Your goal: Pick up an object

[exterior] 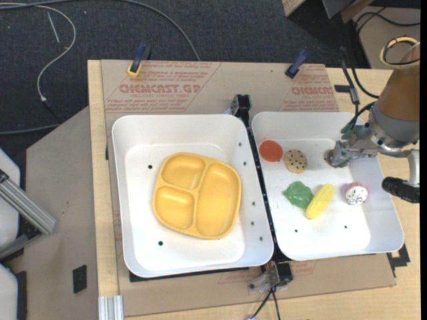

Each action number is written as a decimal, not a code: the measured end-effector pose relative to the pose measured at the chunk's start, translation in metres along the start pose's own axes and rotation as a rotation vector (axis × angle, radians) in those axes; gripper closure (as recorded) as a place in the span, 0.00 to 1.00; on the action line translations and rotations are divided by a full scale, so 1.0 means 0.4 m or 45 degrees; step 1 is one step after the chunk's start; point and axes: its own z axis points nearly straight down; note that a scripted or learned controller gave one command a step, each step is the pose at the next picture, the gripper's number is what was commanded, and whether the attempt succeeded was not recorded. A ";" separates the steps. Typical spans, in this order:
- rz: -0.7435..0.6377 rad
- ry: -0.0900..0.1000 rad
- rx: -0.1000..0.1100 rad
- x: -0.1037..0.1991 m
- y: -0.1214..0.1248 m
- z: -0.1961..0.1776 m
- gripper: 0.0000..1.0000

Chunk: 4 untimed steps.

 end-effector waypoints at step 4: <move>-0.005 0.007 0.013 0.244 -0.001 -0.218 1.00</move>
